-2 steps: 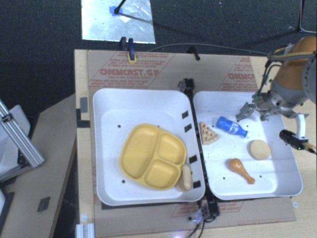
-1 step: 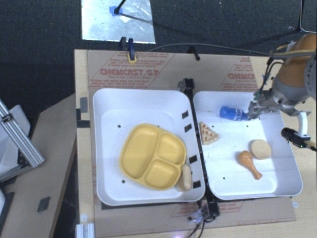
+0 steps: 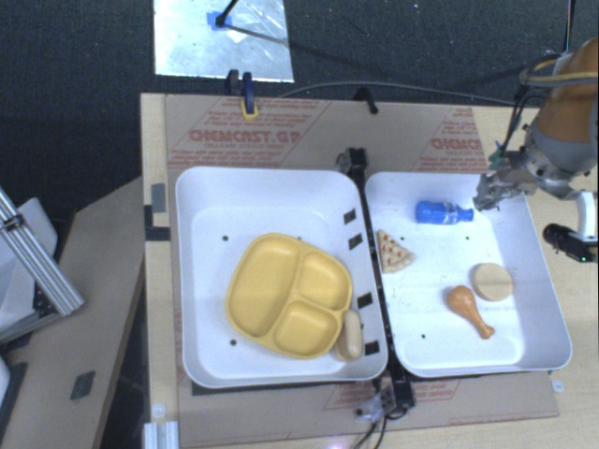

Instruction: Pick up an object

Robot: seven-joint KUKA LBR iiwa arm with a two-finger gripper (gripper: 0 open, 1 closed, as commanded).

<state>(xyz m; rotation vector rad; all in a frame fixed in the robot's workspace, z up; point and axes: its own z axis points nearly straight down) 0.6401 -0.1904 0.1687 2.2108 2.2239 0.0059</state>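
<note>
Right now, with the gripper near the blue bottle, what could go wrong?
The bottle lies on its side, so it may roll away when the gripper touches it. The gripper sits at the bottle's cap end, so a close there could slip off. It is also close to the right bin's far wall.

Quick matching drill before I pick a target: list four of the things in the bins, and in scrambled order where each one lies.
Things:
1. blue bottle
2. yellow tray
3. pizza slice
4. drumstick

Places:
A. left bin, filling its middle
B. right bin, near front, just below the round wooden disc
C. right bin, far side, just left of the gripper
D. right bin, against the divider between the bins

Pairs: 1-C, 2-A, 3-D, 4-B
</note>
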